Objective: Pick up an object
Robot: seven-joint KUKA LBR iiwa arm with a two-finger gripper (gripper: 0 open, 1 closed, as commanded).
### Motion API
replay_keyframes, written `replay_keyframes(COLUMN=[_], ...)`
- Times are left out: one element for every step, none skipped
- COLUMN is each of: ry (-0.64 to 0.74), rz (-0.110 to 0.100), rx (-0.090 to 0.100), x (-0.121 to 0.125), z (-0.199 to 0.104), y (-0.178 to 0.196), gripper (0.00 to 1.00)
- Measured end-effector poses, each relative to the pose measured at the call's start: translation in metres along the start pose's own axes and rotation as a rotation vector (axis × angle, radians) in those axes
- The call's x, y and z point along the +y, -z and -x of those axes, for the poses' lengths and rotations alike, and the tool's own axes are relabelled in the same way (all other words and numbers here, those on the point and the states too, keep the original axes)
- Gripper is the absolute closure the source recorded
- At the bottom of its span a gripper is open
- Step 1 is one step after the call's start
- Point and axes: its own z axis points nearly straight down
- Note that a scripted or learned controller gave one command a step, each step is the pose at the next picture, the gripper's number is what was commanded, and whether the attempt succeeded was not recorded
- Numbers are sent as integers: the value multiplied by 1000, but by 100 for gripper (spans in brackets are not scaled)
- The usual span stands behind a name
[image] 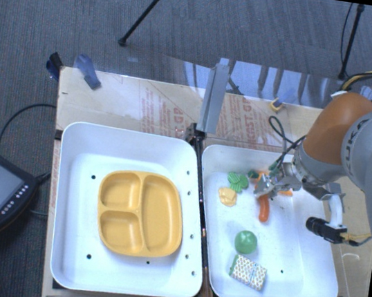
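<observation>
Camera view: plywood bench point(137, 105), grey carpet point(53, 11).

Two white bins are seen: the left bin point(75, 162) and the right bin point(307, 268). One yellow divided plate point(139, 212) is counted. Five small items are counted: one green ball point(246, 242), one patterned sponge point(248, 272), one orange-red carrot-like piece point(263, 208), one pale yellow piece point(227, 196) and one green leafy piece point(238, 181).

A yellow divided plate point(140, 212) sits in one white bin point(79, 162); the other white bin point(307, 268) holds a green ball point(246, 242), orange-red stick point(263, 208), and checkered block point(248, 272).
</observation>
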Motion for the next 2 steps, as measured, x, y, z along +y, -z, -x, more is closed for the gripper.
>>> replay_keyframes(ry=[-225, -263], rz=[10, -6], rx=[-2, -1], x=[15, 12], z=[-57, -70], y=[144, 94], gripper=[100, 100])
